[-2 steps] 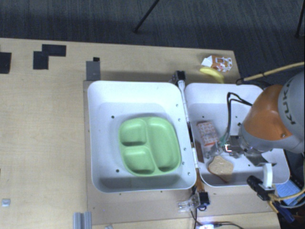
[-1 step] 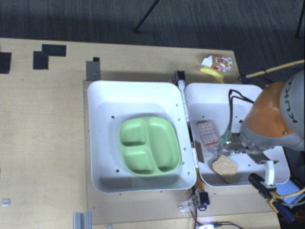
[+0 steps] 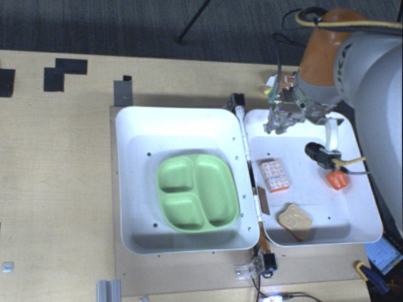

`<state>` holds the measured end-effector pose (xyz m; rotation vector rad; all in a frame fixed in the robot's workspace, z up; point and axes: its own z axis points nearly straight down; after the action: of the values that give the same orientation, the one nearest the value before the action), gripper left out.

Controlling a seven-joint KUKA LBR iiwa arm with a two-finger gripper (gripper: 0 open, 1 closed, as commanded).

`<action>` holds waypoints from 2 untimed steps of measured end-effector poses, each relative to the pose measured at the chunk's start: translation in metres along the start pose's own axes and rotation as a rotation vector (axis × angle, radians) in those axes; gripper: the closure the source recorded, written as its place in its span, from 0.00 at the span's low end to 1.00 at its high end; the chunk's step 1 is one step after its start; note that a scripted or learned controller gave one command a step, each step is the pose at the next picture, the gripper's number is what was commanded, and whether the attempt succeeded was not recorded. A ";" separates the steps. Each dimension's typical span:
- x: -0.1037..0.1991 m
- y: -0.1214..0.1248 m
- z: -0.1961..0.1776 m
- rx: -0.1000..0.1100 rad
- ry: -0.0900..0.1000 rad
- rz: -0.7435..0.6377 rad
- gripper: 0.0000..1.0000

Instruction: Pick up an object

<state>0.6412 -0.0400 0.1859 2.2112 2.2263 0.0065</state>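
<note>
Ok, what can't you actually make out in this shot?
Camera view:
- Gripper: blurred, its height above the right bin unclear.
- Pink block: print too small to read.
- Tan lump, orange piece: too small to identify.
- Right bin's far right rim: hidden by the arm.

Soft, even overhead light — the shallow white plastic bin at frame centre [image 3: 135, 168] shows grey shadow along its lower wall; everything slightly blurred.
</note>
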 end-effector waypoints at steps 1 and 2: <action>-0.001 -0.001 0.001 0.003 -0.001 0.001 0.00; -0.036 -0.091 0.001 0.004 -0.001 0.004 0.00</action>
<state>0.5500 -0.0768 0.1844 2.2171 2.2235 0.0016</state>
